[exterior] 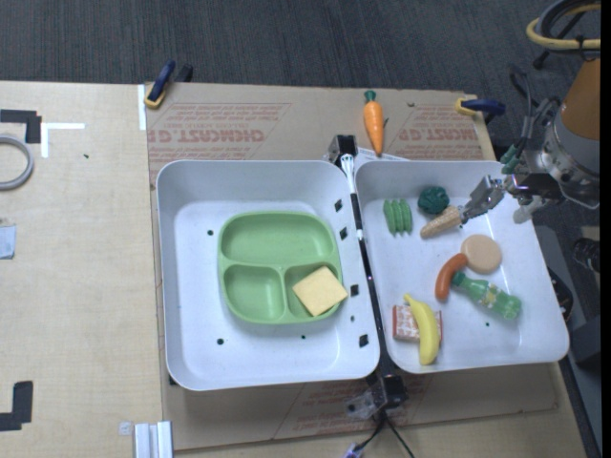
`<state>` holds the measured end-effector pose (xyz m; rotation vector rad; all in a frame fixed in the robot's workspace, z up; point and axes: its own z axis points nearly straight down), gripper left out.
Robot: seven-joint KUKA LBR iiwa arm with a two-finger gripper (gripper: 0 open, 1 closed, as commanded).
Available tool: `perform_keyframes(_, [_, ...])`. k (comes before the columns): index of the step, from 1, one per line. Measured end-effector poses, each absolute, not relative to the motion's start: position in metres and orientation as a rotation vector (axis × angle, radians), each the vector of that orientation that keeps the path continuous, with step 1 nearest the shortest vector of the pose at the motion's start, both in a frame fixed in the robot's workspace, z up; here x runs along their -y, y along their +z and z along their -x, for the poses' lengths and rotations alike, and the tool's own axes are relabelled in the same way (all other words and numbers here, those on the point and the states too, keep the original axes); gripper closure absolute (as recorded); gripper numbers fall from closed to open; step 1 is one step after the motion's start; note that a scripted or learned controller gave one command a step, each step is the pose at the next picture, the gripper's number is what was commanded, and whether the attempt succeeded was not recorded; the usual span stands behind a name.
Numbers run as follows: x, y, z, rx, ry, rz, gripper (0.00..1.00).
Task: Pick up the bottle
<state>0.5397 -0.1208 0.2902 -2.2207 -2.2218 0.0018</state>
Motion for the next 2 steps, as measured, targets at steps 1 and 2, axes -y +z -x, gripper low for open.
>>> perform_keyframes(1, [0.121, 0.3, -0.54, 2.223, 0.002, 2.221, 1.0])
perform_keyframes(2, [0.05, 0.202, -0.481, 2.123, 0.003, 2.314, 1.0])
